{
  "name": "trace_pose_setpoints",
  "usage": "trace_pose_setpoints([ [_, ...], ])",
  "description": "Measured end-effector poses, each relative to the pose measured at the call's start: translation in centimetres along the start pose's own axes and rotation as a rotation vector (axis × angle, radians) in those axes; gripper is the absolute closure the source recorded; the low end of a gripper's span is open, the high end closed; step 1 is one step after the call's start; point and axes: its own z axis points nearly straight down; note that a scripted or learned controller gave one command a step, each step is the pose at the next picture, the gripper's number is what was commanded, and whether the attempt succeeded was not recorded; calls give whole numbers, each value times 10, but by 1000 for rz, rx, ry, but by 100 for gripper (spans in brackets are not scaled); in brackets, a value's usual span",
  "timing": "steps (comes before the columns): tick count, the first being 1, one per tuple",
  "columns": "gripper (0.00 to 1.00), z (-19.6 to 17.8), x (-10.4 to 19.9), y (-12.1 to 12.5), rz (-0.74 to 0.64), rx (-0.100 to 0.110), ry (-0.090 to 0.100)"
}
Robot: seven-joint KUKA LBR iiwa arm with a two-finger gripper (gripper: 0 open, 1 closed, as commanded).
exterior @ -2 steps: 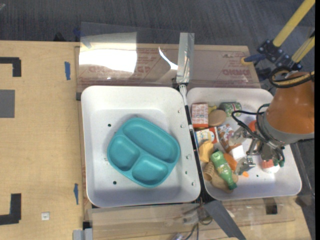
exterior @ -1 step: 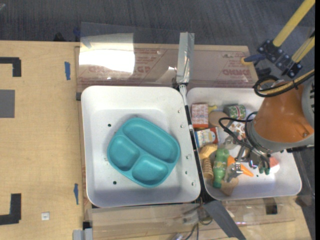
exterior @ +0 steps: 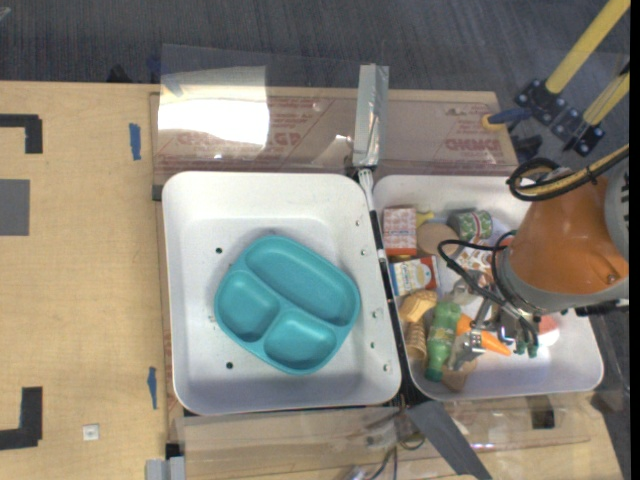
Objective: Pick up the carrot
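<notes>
The carrot is a small orange piece lying in the right bin, near its front. My gripper is lowered into that bin directly over the carrot's left end, under the orange wrist band. The wrist and cables hide much of the gripper, and I cannot make out whether the carrot is held.
Left of the carrot, the right bin holds a green bottle, a waffle cone, an orange packet, a pink box and a can. A teal divided plate lies in the left bin.
</notes>
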Motion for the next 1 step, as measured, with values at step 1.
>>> trace_pose_setpoints([
  [1,0,1,2,-1,77,4,5],
])
